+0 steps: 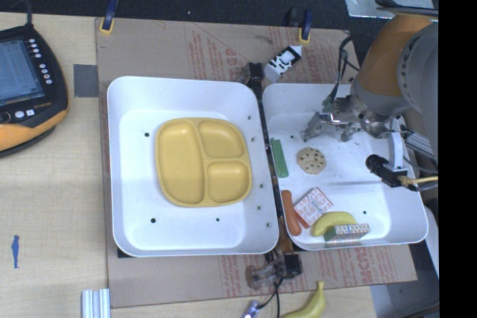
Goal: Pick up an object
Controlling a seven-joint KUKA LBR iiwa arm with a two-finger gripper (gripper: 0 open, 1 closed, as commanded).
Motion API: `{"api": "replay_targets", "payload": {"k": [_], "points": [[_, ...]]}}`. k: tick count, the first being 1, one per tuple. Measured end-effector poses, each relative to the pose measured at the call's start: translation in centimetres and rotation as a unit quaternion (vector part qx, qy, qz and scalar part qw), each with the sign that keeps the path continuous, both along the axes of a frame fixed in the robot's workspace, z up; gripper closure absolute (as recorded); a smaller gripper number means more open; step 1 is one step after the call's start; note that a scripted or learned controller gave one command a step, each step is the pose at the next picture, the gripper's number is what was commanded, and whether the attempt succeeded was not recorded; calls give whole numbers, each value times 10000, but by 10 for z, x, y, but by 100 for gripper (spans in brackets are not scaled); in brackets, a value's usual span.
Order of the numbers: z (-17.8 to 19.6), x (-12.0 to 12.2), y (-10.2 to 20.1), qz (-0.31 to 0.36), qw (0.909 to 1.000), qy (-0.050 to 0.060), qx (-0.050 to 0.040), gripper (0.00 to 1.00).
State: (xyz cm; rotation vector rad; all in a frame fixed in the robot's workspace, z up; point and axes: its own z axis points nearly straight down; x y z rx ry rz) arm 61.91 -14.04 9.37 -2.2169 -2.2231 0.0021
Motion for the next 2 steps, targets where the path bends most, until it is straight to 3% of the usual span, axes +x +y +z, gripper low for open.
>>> {"api": "replay_targets", "payload": {"k": [1, 2], "points": [[-1, -47, 11, 8, 10000, 1, -5, 0], [-2, -72, 36, 18, 10000, 13, -5, 0]]}}
